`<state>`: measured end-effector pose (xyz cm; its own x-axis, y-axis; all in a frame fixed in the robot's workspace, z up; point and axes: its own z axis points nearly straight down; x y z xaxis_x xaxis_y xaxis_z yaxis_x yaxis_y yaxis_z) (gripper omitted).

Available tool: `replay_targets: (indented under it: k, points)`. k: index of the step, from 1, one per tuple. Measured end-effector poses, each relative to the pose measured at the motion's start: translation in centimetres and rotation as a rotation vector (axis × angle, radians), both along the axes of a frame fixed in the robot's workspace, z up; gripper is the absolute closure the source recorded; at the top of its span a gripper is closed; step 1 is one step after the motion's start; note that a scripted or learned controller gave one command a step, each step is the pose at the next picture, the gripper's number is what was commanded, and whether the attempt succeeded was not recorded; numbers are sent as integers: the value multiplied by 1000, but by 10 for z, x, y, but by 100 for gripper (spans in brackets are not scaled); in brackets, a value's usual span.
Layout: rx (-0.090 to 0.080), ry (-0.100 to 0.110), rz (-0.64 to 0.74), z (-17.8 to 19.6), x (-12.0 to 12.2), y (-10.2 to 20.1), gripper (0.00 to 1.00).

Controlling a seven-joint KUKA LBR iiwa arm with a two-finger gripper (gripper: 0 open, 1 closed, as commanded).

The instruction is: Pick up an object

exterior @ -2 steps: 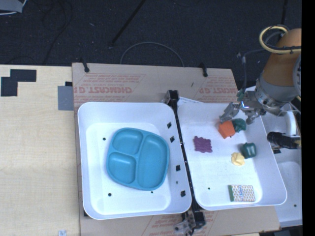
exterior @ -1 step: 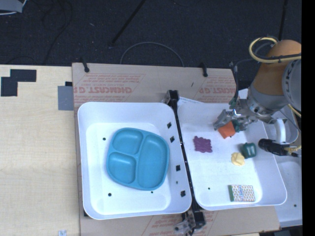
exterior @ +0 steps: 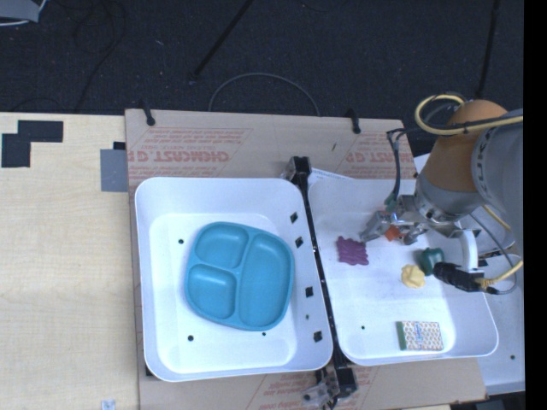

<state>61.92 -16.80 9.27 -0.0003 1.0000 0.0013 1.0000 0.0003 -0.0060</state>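
Note:
My gripper hangs low over the upper middle of the right bin, with the grey arm and its orange band reaching in from the right. A small orange object lies right against the gripper's tip; whether it is held I cannot tell. A purple lumpy object lies just left and below the gripper. A yellow object and a dark green object rest below the wrist. A patterned rectangular block lies near the bin's front edge.
The left bin holds a blue divided plate. A black divider runs between the bins. Cables and a black fitting hang from the arm over the right bin's right side.

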Motion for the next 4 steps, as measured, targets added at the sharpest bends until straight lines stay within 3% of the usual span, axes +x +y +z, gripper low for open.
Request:
replay_targets:
  k: [1, 2, 4]
  points:
    - [-2, -6, -1, -3, 1, 0, 0]
    - [-1, -4, -1, 7, 1, 0, 100]
    - [-2, -9, -1, 114, -3, -9, 100]
